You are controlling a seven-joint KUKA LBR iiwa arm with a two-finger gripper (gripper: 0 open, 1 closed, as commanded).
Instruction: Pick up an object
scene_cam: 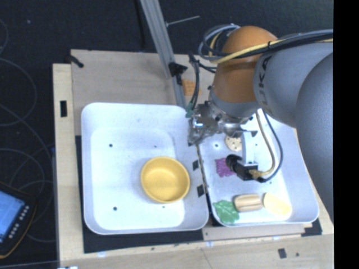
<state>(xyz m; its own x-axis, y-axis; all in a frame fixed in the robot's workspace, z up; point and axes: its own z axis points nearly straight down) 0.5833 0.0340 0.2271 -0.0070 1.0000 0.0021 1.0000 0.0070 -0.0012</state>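
A yellow bowl (165, 179) sits in the left bin (112, 122). The right bin (297, 206) holds a purple piece (225, 166), a green piece (226, 210), a tan cylinder (248, 202), a pale yellow round object (277, 204) and a small beige round item (233, 144). My gripper (197, 129) hangs at the left edge of the right bin, over the divide between the bins, above and left of the purple piece. The wrist hides its fingers.
The grey arm with its orange band (241, 66) covers the right bin's back half. A slanted metal rail (160, 38) runs down to the bins' back edge. A handheld screen (11, 214) lies off the bench at lower left.
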